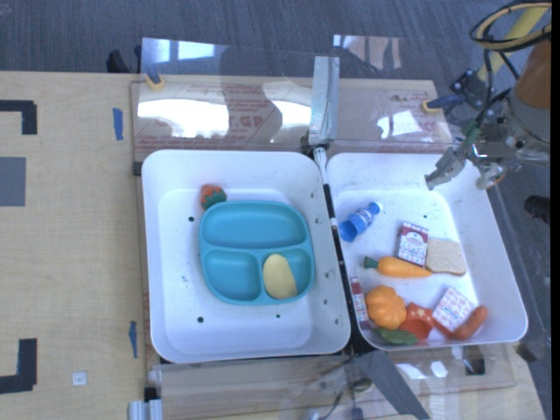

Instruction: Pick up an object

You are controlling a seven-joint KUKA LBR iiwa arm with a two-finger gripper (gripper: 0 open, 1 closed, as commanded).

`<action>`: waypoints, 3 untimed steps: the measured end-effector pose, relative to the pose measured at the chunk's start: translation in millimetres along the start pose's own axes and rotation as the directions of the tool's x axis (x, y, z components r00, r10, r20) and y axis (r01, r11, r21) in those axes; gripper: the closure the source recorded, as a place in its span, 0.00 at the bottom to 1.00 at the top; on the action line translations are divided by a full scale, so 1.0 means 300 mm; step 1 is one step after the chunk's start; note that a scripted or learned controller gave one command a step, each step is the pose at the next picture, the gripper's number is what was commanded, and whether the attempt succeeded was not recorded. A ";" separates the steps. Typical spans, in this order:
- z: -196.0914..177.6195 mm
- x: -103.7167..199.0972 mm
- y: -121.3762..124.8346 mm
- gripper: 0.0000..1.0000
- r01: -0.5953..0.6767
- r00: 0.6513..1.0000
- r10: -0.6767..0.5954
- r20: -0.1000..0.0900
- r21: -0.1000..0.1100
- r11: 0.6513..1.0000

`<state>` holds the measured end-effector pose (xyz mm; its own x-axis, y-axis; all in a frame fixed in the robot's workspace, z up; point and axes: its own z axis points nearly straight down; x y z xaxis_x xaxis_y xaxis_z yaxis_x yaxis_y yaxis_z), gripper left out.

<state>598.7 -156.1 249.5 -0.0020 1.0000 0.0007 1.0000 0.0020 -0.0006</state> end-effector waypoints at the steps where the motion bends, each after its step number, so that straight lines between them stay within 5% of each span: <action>1: 0.440 0.117 0.033 0.00 0.048 0.999 -0.048 -0.002 0.009 0.999; 2: 0.513 0.127 -0.156 0.00 0.116 0.993 -0.116 0.010 -0.027 0.993; 3: 0.512 0.188 -0.286 0.00 0.073 0.997 -0.073 0.013 -0.034 0.997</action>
<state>512.7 -99.7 95.9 -0.0750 0.9971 -0.0122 0.9966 0.0754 0.0331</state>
